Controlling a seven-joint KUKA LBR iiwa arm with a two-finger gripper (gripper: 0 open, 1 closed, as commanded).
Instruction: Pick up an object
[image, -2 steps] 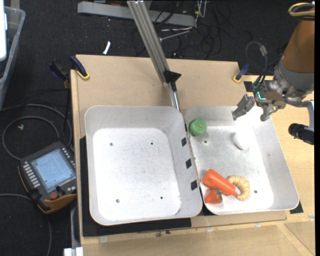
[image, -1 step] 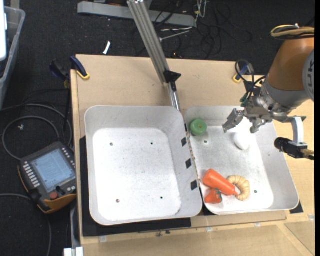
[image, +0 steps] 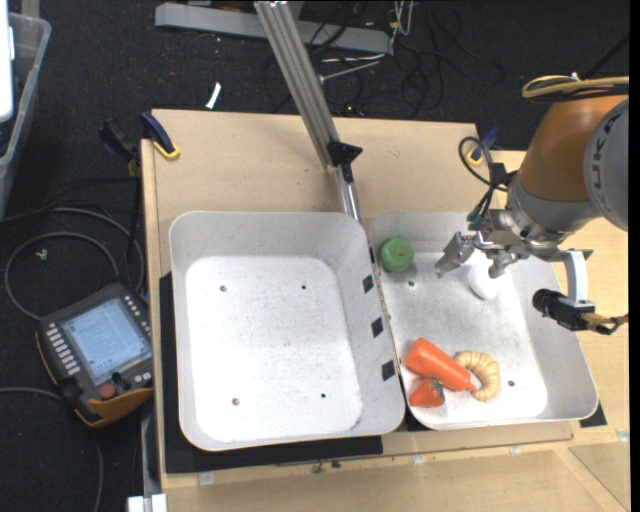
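At the near end of the right bin (image: 560, 395) lie three small things. An orange carrot (image: 440, 363) lies on a slant, and a little red thing (image: 427, 393) sits just beside its near end, touching it. A curled tan thing (image: 483, 374) touches the carrot's right side. They look like light toys. The carrot seems hard and smooth, so it could slip; a grab across its thick middle looks best.

Farther back, a white thing (image: 484, 283) sits right under the gripper (image: 478, 256). It looks round and smooth, so it may roll away. I cannot tell if the gripper is spread or pinching anything.

Far left in this bin sits a green ball (image: 396, 254), apart from the rest. It may roll too.
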